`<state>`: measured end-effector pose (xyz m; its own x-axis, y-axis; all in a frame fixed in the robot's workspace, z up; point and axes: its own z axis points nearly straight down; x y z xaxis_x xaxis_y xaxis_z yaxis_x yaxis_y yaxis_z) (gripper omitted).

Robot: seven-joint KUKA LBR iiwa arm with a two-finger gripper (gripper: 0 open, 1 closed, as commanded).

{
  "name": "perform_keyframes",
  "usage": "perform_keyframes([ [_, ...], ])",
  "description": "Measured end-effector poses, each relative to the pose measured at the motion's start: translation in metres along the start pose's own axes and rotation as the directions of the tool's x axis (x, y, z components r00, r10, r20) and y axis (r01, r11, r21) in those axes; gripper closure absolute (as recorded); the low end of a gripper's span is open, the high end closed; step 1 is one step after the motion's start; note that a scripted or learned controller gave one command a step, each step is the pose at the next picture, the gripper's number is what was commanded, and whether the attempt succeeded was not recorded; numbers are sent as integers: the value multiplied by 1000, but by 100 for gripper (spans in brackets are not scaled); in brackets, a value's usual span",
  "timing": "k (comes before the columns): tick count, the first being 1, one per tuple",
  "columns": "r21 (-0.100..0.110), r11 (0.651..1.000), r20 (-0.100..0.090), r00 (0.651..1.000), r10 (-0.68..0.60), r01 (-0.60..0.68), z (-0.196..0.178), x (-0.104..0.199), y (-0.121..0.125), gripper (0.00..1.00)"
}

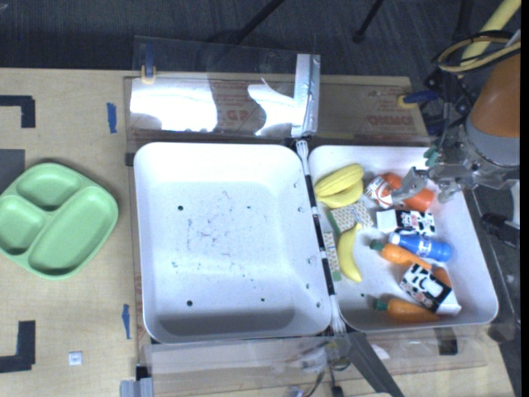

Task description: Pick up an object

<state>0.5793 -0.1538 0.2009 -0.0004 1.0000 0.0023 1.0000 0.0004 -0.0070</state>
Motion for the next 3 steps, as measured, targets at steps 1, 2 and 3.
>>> perform_keyframes([
  [1,5,975,-9,975,221,-221,106,-47,89,0],
  [2,2,976,-2,976,219,-219,97,-49,90,100],
  [3,-2,969,1,969,249,-249,4,2,83,100],
])
